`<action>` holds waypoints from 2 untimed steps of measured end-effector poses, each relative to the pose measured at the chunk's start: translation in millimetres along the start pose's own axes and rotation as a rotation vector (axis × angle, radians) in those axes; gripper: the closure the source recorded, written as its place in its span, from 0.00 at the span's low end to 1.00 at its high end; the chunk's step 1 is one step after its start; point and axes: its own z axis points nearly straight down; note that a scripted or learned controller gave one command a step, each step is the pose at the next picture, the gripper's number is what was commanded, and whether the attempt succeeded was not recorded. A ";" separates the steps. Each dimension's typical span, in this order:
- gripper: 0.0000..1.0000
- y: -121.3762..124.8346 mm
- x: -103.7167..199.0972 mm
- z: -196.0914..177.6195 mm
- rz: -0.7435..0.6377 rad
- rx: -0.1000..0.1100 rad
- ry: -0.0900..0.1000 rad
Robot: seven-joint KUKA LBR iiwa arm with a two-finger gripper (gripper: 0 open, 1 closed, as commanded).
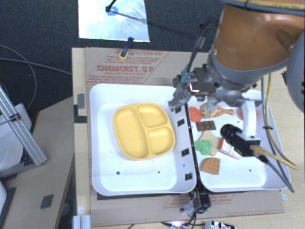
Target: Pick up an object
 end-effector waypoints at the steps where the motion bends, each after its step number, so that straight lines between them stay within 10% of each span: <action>1: 1.00 -0.7 4.5 -1.4 -0.012 0.014 -0.003; 2: 1.00 88.9 -14.3 120.4 -0.003 0.024 -0.008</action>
